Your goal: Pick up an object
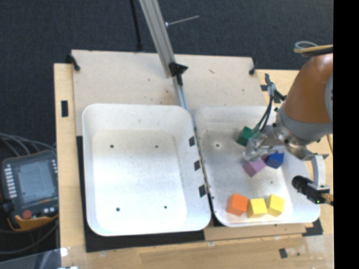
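A wooden bench (64,150) is bearing 2 shallow white bins side by side. The left bin (140,167) is lying beside the right bin (219,133), which is holding 6 small blocks. The grey arm with its orange band (311,86) is reaching in from the right and hanging over the right bin's middle. Its gripper (259,147) is sitting low among 3 blocks: a green block (245,135) just to its upper left, a blue block (275,161) just to its right, and a purple block (253,166) just below it. How far the gripper is parted, and whether it has hold of anything, cannot be told. Along the bin's near edge, an orange block (237,204), a yellow block (258,207) and a second yellow block (276,204) are lining up in a touching row.
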### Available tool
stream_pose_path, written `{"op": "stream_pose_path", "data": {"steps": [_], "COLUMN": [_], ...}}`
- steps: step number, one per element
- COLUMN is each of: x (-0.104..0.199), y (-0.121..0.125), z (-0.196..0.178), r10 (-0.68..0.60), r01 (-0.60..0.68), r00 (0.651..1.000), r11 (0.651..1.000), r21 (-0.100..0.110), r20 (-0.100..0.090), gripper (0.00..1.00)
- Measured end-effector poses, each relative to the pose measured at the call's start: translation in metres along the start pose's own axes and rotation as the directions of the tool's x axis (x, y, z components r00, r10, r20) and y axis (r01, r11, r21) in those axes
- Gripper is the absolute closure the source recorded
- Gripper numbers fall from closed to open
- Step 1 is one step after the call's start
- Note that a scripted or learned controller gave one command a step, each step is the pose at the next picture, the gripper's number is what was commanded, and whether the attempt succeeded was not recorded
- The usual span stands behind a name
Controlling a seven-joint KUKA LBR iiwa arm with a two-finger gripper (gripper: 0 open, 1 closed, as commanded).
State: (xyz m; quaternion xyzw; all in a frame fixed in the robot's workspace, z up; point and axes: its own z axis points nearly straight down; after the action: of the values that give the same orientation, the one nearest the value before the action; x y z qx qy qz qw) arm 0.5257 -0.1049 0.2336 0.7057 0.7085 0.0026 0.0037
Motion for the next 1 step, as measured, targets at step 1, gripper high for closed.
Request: {"op": "stream_pose_path", "data": {"steps": [1], "x": [-0.0007], "y": [0.0008], "z": [-0.0020], "r10": [-0.002], "r01": [0.002], "r00": [1.000], "r11": [1.000], "r21": [0.007], "r20": [-0.001], "gripper": [1.00]}}
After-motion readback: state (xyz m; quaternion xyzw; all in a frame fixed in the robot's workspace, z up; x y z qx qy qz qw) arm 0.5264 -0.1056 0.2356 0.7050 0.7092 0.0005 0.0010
